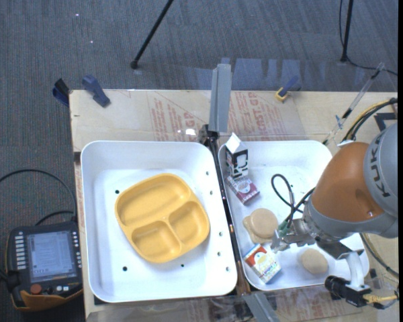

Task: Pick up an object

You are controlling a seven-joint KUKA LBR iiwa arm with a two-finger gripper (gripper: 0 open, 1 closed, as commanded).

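Hovering gripper (284, 239) low in right bin (302, 151), between tan bun (263, 222) and carton (262, 263), positioned for reaching either; grip state impossible to tell.

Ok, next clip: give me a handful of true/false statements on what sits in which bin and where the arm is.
1. The yellow divided plate lies in the left bin. True.
2. The small milk carton stands in the same bin as the plate. False: it is in the right bin, near its far left corner.
3. Two round tan cookie-like pieces lie in the right bin. True.
4. The gripper hovers over the left bin. False: it is over the right bin, between the two round pieces.
5. A small red and yellow box lies at the right bin's near edge. True.
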